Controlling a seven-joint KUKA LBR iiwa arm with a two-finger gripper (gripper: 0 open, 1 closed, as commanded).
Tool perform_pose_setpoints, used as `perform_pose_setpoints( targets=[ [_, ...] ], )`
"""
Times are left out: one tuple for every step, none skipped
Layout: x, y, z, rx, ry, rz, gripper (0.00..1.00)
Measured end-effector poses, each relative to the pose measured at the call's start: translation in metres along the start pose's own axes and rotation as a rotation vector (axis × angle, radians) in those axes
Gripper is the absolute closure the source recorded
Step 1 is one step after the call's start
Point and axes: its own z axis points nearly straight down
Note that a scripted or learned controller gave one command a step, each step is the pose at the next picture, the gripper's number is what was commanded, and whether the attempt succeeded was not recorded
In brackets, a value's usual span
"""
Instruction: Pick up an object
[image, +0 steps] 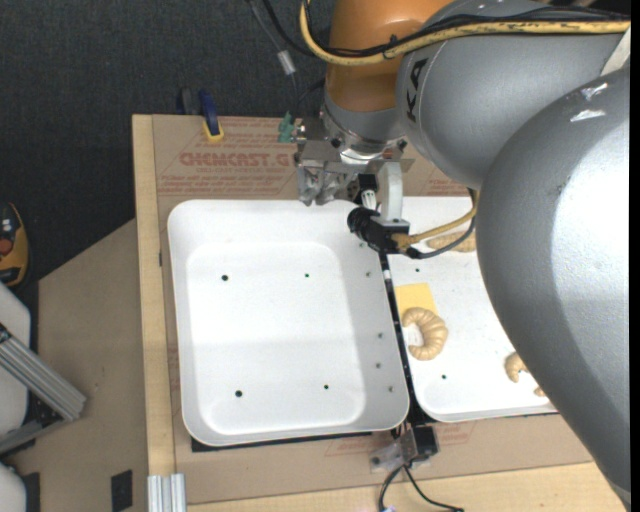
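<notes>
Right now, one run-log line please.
gripper: above left bin's far rim | right bin: croissant, yellow block

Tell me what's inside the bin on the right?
In the right bin: a yellow block, a curled tan piece beside it, another tan piece. The big grey arm covers the rest.

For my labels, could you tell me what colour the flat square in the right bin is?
Yellow square, camera view.

A croissant lies in the right bin, beside the left bin.
</notes>
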Motion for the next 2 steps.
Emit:
perform_pose_setpoints(
  targets=[
    [0.042, 0.023, -0.112, -0.007, 0.002, -0.001, 1.00],
    [0.083, 0.019, -0.029, 0.015, -0.002, 0.000, 1.00]
  ],
)
